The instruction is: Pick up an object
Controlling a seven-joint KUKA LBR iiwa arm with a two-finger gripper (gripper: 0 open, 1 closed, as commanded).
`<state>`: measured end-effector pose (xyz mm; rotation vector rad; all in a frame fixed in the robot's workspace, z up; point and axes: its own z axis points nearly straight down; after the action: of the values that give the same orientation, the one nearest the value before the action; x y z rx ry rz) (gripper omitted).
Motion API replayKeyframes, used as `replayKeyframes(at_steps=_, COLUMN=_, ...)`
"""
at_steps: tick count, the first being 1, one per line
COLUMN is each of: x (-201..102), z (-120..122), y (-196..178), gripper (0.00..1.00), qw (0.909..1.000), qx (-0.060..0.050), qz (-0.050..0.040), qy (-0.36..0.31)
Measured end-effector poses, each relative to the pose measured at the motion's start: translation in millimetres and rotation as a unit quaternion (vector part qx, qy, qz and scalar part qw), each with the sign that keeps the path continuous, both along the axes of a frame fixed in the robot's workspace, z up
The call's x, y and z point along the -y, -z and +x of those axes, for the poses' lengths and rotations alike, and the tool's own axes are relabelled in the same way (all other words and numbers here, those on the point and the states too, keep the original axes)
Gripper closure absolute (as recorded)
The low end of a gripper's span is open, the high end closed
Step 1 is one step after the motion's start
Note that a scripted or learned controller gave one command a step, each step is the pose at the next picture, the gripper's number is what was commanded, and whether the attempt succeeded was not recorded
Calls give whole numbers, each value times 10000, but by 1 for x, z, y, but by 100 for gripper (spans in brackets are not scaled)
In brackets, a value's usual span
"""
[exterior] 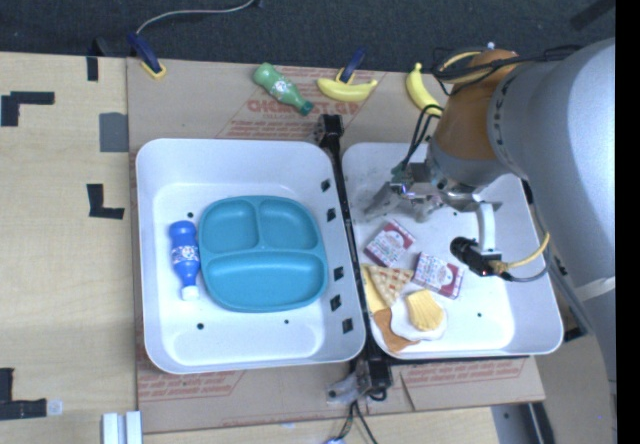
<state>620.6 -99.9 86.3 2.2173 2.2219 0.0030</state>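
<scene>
While the gripper hangs low over the right bin near its back left corner, I cannot tell how it is set. The food packets lie just in front of it, with a waffle and cheese piece beyond.

Arm runs off the right edge, so its base is cut off. Its wrist covers the right bin's far right corner. Gripper fingers are blurred grey, possibly apart, can't tell. Packet print too small to read. Waffle partly under the cheese wedge.
</scene>
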Motion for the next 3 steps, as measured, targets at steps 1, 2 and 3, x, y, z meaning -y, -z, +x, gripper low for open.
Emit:
replayKeyframes(at_steps=1, x=-5, z=-23, y=0, gripper=0, qw=10000, qx=8, qz=-10, qy=9)
replayKeyframes(at_steps=2, x=-4, z=25, y=0, gripper=0, qw=10000, qx=3, qz=-2, qy=5)
replayKeyframes(at_steps=3, x=1, z=11, y=0, gripper=0, qw=10000, qx=2, qz=-7, qy=3)
